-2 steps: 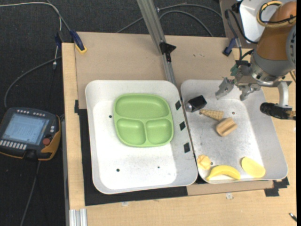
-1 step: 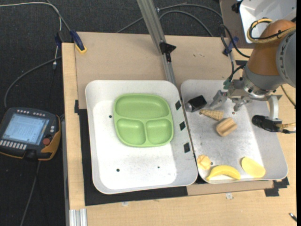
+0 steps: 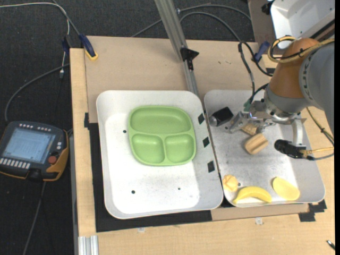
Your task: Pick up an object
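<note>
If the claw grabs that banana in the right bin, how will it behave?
The banana looks curved and smooth, so it may slip or swivel between fingers. It looks like a light plastic toy, probably stiff. It lies near the bin wall, which may crowd a grasp.

Two white bins sit on a tan wooden bench (image 3: 133,62) ringed by dark grey carpet. The left bin (image 3: 114,195) is white with faint grey speckling and holds a lime-green divided plate (image 3: 162,134). The right bin (image 3: 313,187) is white too — dusted with darker grey smudges — and carries a yellow banana (image 3: 252,195), a yellow slice-shaped piece (image 3: 286,188), a light brown wooden block (image 3: 255,144) and a small black object (image 3: 221,115). The arm (image 3: 319,78) is grey with an orange band. Off the bench lies a grey-and-orange handheld pendant (image 3: 32,150) with a pale blue screen.
</note>
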Robot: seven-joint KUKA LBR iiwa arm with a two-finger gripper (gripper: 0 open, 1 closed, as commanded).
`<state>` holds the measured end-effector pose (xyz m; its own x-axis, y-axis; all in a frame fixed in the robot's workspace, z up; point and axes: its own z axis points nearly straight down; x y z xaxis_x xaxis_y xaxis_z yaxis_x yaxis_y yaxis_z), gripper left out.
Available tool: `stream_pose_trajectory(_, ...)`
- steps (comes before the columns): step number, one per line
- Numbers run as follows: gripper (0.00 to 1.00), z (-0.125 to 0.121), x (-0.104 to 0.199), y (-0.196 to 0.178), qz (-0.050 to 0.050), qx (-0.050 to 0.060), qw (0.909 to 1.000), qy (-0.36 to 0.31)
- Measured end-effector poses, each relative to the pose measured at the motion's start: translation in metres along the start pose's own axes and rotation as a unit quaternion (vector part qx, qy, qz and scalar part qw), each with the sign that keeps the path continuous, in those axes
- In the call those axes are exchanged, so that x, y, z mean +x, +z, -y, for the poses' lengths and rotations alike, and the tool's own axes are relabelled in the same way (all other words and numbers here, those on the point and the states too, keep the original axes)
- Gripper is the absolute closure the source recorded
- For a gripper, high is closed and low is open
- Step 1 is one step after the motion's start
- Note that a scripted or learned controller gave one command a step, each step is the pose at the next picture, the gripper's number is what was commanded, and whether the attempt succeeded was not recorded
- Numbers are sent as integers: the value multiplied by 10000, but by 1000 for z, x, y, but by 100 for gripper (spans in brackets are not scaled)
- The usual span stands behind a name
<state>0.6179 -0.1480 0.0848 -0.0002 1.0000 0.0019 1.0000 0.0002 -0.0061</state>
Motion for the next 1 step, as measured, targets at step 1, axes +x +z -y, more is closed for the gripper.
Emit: stream_pose_trajectory(1,100,-2,0,-15,6,-36,10000,-2)
